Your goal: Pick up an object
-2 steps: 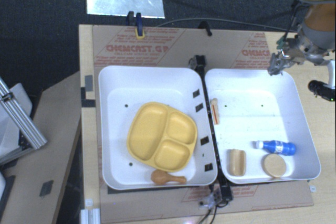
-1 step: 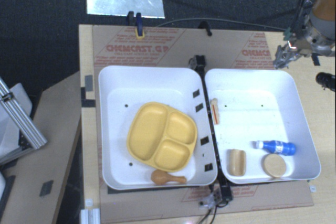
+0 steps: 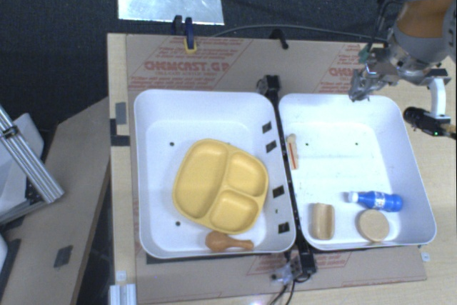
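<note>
1. Worktop [image 3: 121, 175] under me is carrying two white bins; my jaws [image 3: 359, 91] are hovering over the right bin [image 3: 410, 153] at its far rim, grip unclear.
2. Blue bottle [image 3: 377, 201] is lying near that bin's front.
3. Yellow tray [image 3: 220, 186] is sitting in the left bin [image 3: 153, 153].

Left bin [image 3: 153, 153]: divided plate [image 3: 220, 186] centered, drumstick [image 3: 227, 243] at 6 o'clock. Right bin [image 3: 410, 175]: bottle [image 3: 377, 201], bread [image 3: 321, 221], cookie [image 3: 373, 225] toward 6 o'clock.

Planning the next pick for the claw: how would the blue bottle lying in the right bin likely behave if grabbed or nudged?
The blue bottle lies on its side, so its rounded body would probably roll if nudged sideways. It looks small and plastic, so likely light and fairly stiff, though its smooth surface may slip. The round disc lies close beside it and might get bumped.
</note>
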You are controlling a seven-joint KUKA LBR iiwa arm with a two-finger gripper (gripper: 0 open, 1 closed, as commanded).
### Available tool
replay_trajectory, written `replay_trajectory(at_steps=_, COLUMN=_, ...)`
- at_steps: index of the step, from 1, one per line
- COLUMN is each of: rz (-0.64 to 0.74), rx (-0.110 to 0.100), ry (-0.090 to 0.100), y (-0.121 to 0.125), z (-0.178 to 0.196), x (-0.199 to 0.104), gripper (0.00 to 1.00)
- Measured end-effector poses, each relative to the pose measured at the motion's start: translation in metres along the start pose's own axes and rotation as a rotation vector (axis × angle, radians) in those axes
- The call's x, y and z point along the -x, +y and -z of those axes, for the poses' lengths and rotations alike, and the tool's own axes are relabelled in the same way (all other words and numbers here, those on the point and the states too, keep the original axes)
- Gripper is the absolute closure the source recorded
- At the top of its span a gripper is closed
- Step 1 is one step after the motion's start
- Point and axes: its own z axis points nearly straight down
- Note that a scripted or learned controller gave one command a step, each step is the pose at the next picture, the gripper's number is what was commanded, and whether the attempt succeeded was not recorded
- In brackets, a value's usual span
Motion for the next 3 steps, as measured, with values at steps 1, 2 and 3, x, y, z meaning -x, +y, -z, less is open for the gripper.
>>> replay_trajectory(at_steps=1, rz=0.001, rx=0.003, ry=0.001, y=0.009, z=-0.001, x=-0.053, gripper=1.0)
replay_trajectory(at_steps=2, rz=0.0, rx=0.001, ry=0.0, y=0.0, z=0.005, x=-0.105, gripper=1.0)
replay_trajectory(at_steps=3, rz=0.001, rx=0.001, ry=0.001, y=-0.004, z=0.007, x=-0.164, gripper=1.0)
